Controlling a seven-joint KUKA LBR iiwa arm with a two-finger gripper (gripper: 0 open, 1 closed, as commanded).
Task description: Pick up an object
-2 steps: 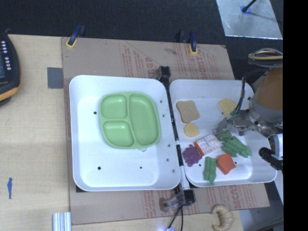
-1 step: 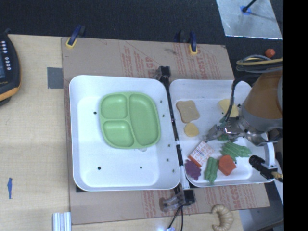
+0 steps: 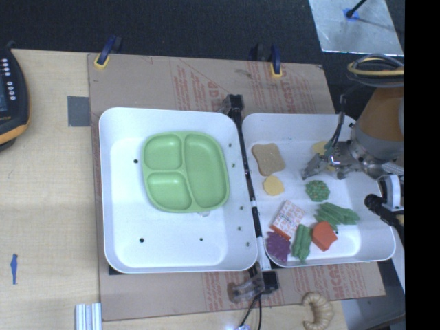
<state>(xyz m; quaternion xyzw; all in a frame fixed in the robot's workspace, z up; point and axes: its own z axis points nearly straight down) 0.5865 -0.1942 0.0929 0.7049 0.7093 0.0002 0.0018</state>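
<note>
Camera view: fingers (image 3: 322, 166) apparently spread, empty, above broccoli (image 3: 317, 190); beans (image 3: 337, 214) beside.

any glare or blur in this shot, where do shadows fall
Camera view: soft overall, small food items in the right bin lack crisp edges; the left bin floor is brighter toward its lower left, with mild shading near its top wall; the green plate casts a thin shadow below.
</note>
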